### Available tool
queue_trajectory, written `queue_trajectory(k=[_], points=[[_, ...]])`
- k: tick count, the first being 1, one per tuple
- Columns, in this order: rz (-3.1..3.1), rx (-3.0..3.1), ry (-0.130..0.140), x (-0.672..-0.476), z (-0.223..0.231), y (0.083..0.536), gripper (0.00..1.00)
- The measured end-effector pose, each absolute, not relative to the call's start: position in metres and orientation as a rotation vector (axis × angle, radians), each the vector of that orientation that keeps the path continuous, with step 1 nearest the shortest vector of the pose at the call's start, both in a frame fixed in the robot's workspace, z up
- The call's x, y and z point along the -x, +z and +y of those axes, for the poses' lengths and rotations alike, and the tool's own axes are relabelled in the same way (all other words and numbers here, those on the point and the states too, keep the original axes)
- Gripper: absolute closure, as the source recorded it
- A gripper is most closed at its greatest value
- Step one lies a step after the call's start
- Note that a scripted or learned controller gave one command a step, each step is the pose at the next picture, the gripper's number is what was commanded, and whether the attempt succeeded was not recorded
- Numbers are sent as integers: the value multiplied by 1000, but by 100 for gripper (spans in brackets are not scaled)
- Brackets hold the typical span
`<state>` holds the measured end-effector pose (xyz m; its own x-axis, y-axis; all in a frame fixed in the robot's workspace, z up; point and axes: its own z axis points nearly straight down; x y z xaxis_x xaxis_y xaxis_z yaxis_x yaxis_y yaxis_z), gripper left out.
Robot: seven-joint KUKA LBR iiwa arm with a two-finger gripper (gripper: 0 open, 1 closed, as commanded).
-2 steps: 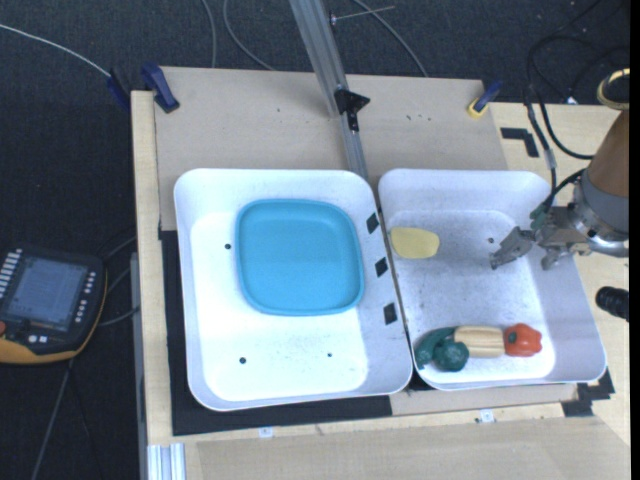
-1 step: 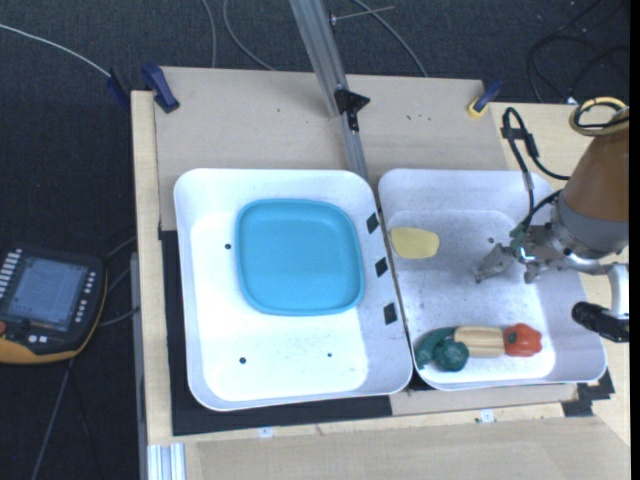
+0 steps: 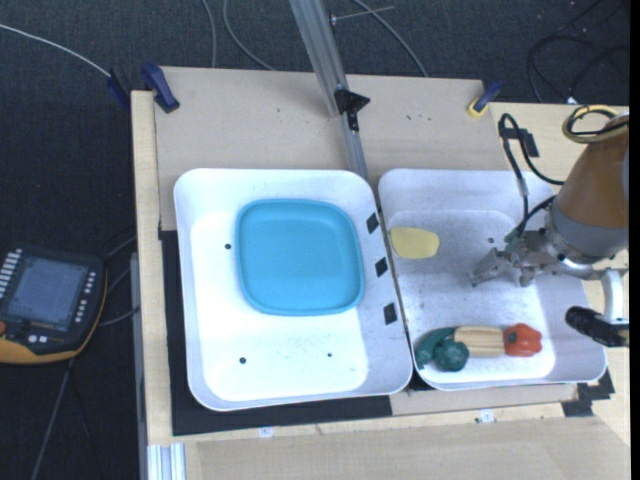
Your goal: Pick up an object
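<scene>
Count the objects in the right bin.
4: a yellow piece by the left wall; a green one, a tan one and a red one along the near wall.

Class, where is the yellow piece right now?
The yellow piece lies in the right bin, by its left wall, left of the hand.

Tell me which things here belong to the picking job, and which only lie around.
For the job: gripper; yellow piece, green piece, wooden piece and red piece in the right bin.

Lying about: blue plate in the left bin, handheld controller.
</scene>
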<state>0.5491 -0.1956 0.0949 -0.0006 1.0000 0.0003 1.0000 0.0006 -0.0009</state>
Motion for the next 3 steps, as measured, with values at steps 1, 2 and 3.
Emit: queue_trajectory(k=[1, 2, 3], points=[[-2223, 2222, -1, -550, -196, 106, 100], [-2224, 2224, -3, -550, -198, 149, 100], [-2225, 2225, -5, -555, -203, 210, 100]])
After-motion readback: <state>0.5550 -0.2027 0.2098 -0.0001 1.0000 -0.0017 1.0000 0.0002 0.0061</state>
